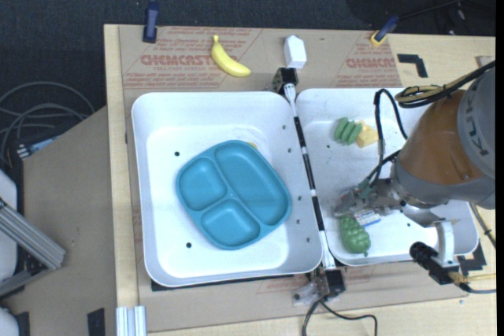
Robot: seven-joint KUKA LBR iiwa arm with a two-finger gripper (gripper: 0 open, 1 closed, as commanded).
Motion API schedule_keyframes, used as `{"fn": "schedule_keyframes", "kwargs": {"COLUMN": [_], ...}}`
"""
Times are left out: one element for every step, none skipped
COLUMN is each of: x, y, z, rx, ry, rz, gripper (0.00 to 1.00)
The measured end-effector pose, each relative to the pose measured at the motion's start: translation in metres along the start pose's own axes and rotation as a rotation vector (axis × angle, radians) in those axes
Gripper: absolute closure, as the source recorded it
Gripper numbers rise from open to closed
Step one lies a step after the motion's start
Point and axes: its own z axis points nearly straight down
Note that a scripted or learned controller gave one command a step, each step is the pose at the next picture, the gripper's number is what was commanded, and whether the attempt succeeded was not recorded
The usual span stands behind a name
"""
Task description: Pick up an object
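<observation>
In the right bin: your gripper (pixel 356 206) hovers just above the green toy (pixel 353 235).
Fingers: you cannot tell whether they are open or closed.
Risk: it may slip away.

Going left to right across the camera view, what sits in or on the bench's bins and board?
Blue divided plate in the left bin → yellow banana on the board behind → green object near the gripper in the right bin → orange-banded arm.
</observation>
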Motion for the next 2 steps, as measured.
{"fn": "schedule_keyframes", "kwargs": {"x": [0.0048,0.0046], "y": [0.0354,0.0354], "z": [0.0002,-0.0094], "rx": [-0.003,-0.004], "ry": [-0.001,-0.003], "rz": [-0.002,-0.002], "gripper": [0.00,1.00]}}
